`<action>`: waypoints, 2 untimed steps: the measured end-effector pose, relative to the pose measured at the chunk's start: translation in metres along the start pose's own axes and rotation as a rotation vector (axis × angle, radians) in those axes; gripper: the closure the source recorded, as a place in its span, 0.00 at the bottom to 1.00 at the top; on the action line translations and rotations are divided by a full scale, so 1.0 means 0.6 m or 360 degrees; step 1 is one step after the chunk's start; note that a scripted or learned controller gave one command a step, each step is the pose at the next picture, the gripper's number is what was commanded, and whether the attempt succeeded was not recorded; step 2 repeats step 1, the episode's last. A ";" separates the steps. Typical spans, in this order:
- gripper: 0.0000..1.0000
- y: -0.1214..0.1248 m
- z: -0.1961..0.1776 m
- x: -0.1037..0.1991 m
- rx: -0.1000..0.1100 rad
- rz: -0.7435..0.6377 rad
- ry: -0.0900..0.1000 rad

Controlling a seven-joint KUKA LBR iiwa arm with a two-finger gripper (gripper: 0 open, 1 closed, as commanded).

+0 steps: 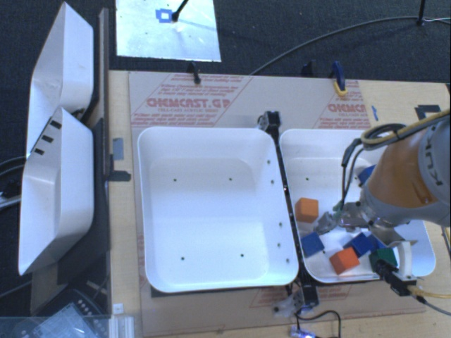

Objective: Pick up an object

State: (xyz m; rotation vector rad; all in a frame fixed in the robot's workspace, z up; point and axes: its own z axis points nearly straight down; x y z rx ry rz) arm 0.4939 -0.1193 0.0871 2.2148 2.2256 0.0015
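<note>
The claw (pixel 330 222) hangs low in the right bin (pixel 318 145), at the end of the grey-and-orange arm that reaches in from the right. The arm's bulk hides its tips, so I cannot tell whether it is apart or together, and nothing shows clamped in it.

Nearest the front rim lie a red-orange block (pixel 344 260) and, to its right, a green block (pixel 385 257) partly under the wrist. Just behind them sit a blue cube (pixel 312 243), near the claw on its front-left side, and a second blue block (pixel 363 243) under the arm. An orange cube (pixel 306 209) lies just beside the claw on its left, close to the bin's left wall; whether they touch I cannot tell. Farther back, a blue piece (pixel 364 174) peeks out beside the arm.

The left bin (pixel 211 189) stands alongside. Beyond both, a blue clamp (pixel 339 76) grips the far edge of the desk (pixel 211 94).
</note>
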 end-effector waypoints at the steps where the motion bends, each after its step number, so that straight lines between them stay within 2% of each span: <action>1: 0.00 0.067 0.000 -0.096 -0.0002 0.0011 -0.0002; 2: 0.00 0.067 0.000 -0.096 -0.0002 0.0011 -0.0002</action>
